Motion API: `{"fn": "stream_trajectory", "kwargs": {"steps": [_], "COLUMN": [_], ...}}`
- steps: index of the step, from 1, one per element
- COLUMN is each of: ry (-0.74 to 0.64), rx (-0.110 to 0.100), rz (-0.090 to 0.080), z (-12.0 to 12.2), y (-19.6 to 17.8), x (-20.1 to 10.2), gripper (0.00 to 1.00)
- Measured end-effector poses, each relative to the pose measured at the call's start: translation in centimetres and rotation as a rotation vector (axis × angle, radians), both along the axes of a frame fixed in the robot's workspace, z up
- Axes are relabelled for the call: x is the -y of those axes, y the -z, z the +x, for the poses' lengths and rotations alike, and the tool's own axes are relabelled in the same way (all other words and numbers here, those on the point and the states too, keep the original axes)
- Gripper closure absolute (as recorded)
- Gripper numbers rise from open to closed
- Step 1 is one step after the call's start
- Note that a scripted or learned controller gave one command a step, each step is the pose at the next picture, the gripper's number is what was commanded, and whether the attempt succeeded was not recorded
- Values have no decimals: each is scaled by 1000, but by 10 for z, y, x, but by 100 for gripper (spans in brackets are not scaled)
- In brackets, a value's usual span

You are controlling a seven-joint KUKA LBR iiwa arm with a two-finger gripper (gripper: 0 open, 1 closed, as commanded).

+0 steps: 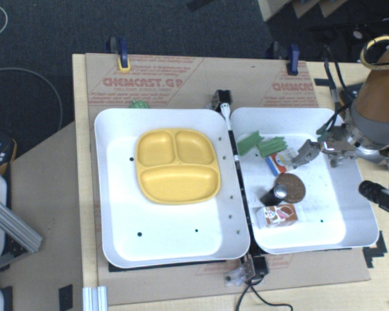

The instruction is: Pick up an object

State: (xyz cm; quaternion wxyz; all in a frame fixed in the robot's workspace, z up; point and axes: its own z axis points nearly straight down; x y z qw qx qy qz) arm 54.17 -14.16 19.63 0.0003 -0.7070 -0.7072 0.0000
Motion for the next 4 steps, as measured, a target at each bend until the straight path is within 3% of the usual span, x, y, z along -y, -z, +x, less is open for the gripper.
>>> {"fn": "stream_trajectory", "kwargs": {"steps": [1,2,4], "ry": [-2,2,2], "rx": [-10,3,8], "rz": [5,-1,-3], "z": [-29,-26,-25], "y": [97,81,62], "x": [-44,-40,-41], "gripper": [0,100,100]}}
